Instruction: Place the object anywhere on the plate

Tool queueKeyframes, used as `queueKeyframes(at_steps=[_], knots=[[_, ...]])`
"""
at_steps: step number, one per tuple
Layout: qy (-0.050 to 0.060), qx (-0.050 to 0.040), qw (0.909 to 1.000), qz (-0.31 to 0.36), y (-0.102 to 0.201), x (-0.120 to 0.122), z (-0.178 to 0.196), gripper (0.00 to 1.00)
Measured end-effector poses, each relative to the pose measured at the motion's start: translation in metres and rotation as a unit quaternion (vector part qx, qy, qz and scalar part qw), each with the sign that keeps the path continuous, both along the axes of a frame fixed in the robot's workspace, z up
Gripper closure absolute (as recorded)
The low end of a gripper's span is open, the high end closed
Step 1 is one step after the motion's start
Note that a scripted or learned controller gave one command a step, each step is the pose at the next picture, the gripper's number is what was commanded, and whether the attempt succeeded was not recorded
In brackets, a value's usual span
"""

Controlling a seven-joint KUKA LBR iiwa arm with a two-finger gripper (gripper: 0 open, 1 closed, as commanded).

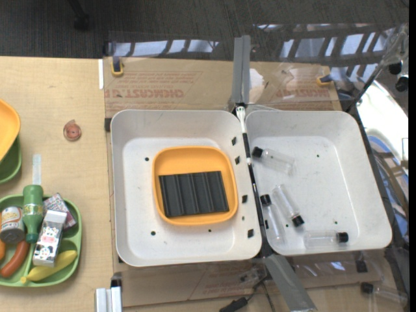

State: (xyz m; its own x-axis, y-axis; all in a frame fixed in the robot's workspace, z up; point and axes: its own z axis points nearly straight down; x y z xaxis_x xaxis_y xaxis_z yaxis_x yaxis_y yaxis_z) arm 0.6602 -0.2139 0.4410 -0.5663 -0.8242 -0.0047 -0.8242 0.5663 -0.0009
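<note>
While the two white bins are sitting side by side on the bench, an orange plate (195,156) is resting in the middle of the left bin (136,174), and a dark ribbed slab (195,194) is lying flat on it, covering most of its floor. Several clear vials (288,207) with black caps are lying scattered in the right bin (331,174), well apart from the plate.
</note>
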Motion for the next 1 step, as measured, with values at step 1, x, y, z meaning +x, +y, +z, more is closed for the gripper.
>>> queueKeyframes(at_steps=[1], knots=[[0.0,-0.0002,0.9825,0.186,-0.0076,-0.0002,-0.0004,1.0]])
